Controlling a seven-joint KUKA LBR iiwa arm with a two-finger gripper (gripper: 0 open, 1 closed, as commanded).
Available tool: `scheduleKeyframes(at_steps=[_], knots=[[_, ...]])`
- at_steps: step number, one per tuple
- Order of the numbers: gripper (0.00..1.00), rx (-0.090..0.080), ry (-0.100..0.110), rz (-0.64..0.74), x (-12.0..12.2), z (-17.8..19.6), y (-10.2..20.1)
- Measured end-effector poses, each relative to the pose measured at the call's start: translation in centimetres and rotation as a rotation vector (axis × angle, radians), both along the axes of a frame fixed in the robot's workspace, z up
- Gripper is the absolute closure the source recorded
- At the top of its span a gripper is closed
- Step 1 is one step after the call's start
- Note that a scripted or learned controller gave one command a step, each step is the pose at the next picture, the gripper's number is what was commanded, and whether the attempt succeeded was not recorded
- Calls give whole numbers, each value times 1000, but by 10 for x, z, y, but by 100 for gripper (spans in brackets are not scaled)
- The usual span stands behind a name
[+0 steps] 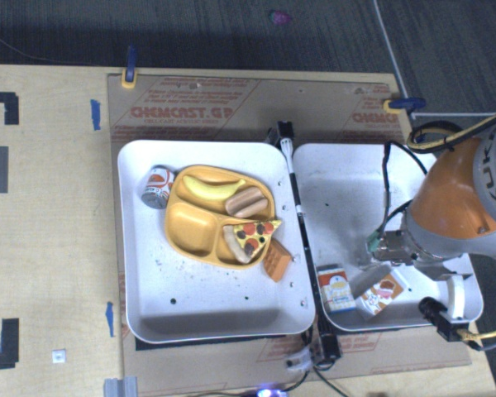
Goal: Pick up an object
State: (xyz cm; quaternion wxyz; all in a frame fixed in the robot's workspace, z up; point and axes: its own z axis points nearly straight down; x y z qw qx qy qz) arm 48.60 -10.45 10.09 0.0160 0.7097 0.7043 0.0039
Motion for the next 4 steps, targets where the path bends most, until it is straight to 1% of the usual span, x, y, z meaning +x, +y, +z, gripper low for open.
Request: scheduleKeyframes(at_steps=[1,2,3,4], knots=[[0,0,0,0,0,0,0],[0,8,9,2,-2,-11,3],[100,0,1,1,0,0,0],[0,1,1,1,0,0,1]])
